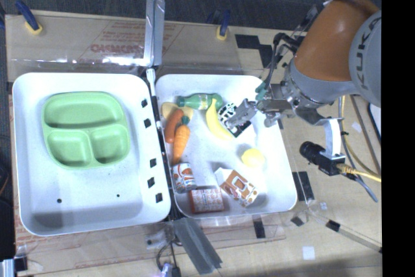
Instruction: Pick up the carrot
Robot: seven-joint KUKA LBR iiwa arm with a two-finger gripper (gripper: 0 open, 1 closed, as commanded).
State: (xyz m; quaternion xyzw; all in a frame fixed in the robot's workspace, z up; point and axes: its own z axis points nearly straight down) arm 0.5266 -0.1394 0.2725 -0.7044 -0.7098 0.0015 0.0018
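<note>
Camera view: I see my grey two-finger gripper (241, 115) hanging over the upper right part of the right shallow white bin (280, 159), reaching in from the right under the grey arm with the orange band (331, 42). Whether it is wide or narrow I cannot tell, the tip is a dark blur; nothing visibly held. Just beside the tip, on its left, a black-and-white patterned small object (227, 112), touching or overlapping the curved yellow banana (216, 121). Above the banana, a green plastic bottle lying on its side (198, 101). The orange tapered carrot (181, 141) lies near the bin's left wall, pointing down, well apart from the gripper, right beside a second orange vegetable-like piece (172, 125) on its left. Lower: a round yellow lemon-like ball (252, 157), an orange-and-white carton (238, 187), a reddish-brown can on its side (206, 200), and a small orange-and-white cup (184, 177). The left shallow white bin (39, 204) holds a light green three-compartment tray (85, 129).
</note>
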